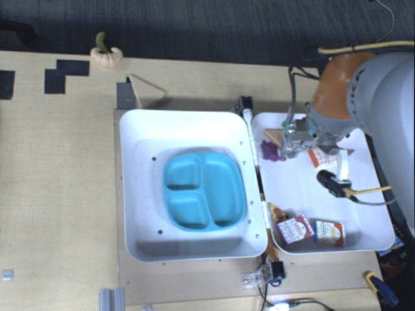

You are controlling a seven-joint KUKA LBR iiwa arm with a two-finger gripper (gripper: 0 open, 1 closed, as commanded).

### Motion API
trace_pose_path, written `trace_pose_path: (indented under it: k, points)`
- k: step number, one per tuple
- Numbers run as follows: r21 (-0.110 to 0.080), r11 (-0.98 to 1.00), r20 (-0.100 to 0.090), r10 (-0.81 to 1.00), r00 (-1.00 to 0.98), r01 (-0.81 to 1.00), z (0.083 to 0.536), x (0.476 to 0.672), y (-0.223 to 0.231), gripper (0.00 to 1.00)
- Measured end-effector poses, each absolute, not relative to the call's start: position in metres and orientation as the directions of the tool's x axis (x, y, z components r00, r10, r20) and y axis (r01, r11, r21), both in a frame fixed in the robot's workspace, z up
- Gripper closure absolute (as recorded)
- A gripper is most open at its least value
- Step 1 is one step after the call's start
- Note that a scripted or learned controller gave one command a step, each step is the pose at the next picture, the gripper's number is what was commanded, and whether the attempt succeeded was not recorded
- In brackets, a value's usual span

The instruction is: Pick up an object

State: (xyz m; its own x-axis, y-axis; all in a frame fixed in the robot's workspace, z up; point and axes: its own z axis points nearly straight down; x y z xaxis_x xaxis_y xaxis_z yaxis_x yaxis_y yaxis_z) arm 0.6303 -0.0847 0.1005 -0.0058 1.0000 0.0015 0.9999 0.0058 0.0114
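The gripper hangs low over the far left part of the right bin, right beside a small purple object and a tan wedge-shaped piece that lie close together near the bin's left wall. Either could be the thing to pick; the purple object sits just at the fingertips, so it is the likelier target. It looks small, light and soft or rubbery, so it should lift easily but may squash or roll away if pinched off-centre; a grip across its middle seems best. Whether the jaws are apart or together cannot be told, since the wrist hides them, and nothing is visibly held. The tan piece touching or nearly touching the purple one could be nudged or caught along with it, and the bin wall close on the left leaves little room for a finger. Just on the arm's other side lies an orange and white packet, and two flat sauce packets rest along the near edge, well apart. The left bin holds a blue divided tray, out of the way.
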Motion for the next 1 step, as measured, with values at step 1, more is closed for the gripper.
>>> trace_pose_path:
  k: [1]
  points:
    - [0.007, 0.006, 0.001, 1.000, -0.006, 1.000, 0.1866, 0.6701, -0.0294, 1.00]
